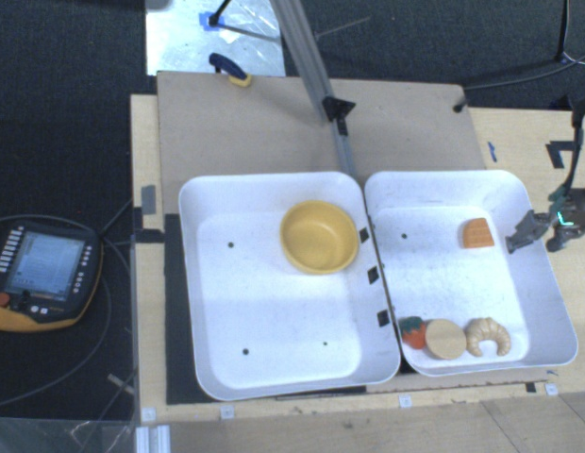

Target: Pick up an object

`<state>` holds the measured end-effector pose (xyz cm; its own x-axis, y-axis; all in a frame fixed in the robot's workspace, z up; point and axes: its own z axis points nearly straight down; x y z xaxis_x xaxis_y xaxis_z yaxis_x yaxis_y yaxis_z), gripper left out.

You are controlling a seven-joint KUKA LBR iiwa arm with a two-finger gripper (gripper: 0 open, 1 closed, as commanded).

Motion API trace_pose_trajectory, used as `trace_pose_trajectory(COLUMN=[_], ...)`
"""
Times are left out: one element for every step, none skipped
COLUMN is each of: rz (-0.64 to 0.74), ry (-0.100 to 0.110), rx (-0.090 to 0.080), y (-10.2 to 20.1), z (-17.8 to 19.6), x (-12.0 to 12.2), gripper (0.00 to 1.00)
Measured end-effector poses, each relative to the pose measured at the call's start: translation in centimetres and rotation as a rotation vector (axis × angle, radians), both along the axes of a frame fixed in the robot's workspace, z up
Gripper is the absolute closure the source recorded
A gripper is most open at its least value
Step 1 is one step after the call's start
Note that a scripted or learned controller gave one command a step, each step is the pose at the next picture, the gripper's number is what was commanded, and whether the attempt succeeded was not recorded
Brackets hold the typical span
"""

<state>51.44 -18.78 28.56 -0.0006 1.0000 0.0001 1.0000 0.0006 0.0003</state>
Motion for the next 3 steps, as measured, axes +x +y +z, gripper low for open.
trace_pose_trajectory(rz=[0.0,-0.001,0.0], ry=[0.0,0.003,0.004], rx=[0.0,0.001,0.001], y=[0.0,-0.9,-0.5], z=[0.0,-4.7,-10.6], x=[0.0,-0.2,0.4], gripper=[0.0,0.0,0.0])
